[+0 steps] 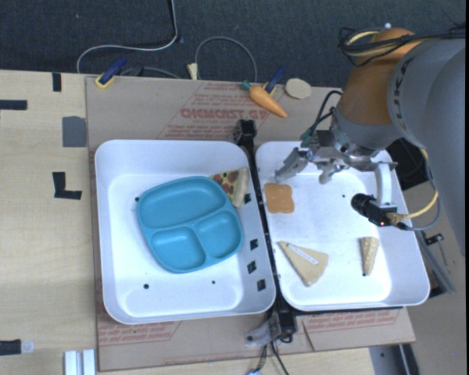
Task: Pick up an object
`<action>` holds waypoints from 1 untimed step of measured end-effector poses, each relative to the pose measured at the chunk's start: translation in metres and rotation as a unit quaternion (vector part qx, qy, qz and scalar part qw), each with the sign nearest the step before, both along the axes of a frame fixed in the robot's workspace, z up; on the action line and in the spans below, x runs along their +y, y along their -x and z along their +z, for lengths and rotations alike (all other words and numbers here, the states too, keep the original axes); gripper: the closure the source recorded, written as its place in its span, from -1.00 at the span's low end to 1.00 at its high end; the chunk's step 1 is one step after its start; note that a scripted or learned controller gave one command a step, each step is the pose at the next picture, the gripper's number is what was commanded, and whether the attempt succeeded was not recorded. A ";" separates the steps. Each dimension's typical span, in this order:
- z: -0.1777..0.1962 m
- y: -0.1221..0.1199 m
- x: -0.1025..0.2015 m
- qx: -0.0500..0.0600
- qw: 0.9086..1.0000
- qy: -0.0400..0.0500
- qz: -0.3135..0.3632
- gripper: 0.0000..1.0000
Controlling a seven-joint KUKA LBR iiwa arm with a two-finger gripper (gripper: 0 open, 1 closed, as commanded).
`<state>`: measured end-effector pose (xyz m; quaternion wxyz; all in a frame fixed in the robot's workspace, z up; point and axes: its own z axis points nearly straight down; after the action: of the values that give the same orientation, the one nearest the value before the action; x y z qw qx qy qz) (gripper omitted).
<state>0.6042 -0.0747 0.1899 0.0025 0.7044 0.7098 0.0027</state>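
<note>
Lying nearest the camera in the right bin (410, 287): a tan sandwich-half wedge (303, 261), its tip pointing toward the top left and its long axis running diagonally toward the bin's near right corner

Resting just to its right, apart from it: a narrow tan cone-shaped piece (368, 254), long axis running near to far, tip pointing toward the near edge

Sitting farther back in the same bin, close to the divider: a round brown cookie-like piece (279, 198), lying flat, no clear long axis

Hovering above and just right of that brown piece: the gripper (311, 164), its two fingers standing spread apart, nothing showing between them; the grey arm (422, 92) with its orange band (371, 84) is reaching in from the right

Occupying the left bin (109, 233): a blue divided plate (189, 223), tilted diagonally, with a pizza slice (233, 183) lying at its far right corner, touching its rim

Lying outside the bins on the cardboard sheet (180, 108) behind them: a toy carrot (266, 100), tip pointing right, and a pale round disc (298, 88) near it
</note>
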 end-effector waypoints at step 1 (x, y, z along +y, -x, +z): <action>-0.109 -0.030 -0.021 0.003 1.000 0.002 -0.003 -1.00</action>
<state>0.6345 -0.0960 0.0807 0.0018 0.7064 0.7078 -0.0002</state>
